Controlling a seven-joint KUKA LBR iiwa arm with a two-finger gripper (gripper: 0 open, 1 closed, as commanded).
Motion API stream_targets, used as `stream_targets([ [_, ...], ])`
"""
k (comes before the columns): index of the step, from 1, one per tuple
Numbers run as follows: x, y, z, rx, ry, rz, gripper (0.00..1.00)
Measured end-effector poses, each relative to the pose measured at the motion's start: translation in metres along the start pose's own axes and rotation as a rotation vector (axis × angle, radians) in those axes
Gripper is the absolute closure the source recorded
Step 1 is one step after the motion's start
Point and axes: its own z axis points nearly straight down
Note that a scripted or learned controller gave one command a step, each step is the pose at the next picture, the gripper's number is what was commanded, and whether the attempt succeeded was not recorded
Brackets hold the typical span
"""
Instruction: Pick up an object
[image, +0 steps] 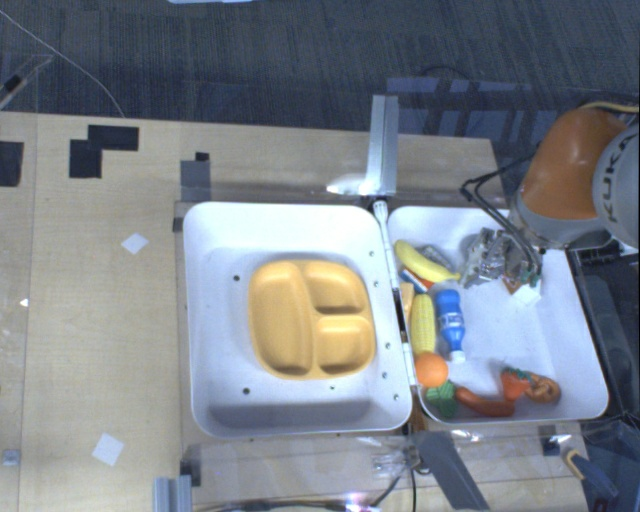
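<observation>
over the back of the right bin (585, 330), the gripper (492, 262) hangs low at the end of the grey arm (580, 175), whose orange band shows just above the wrist; whether its fingers are spread or closed i cannot tell, and nothing can be seen between them; just to its left lies a yellow banana (422, 262), slanting toward the divider between the bins; near the banana's lower end an ear of corn (423, 322) lies lengthwise along the bin's left wall, with a blue bottle (451, 322) with a white cap touching its right side; below the corn sits an orange (431, 371), and against it something green (443, 399), too small to name; a red and orange toy (508, 393) stretches along the front of the bin, well apart from the gripper; beside it, the left bin (215, 300) holds a yellow divided tray (310, 317) with three compartments, lying flat near the middle; both bins rest on the pale wooden bench (90, 330).
</observation>
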Motion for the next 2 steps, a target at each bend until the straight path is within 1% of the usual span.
stream_targets([
  [1, -0.04, -0.042, -0.023, -0.009, 0.016, -0.022, 1.0],
  [2, -0.025, -0.046, -0.023, -0.008, 0.015, 0.093, 1.0],
])
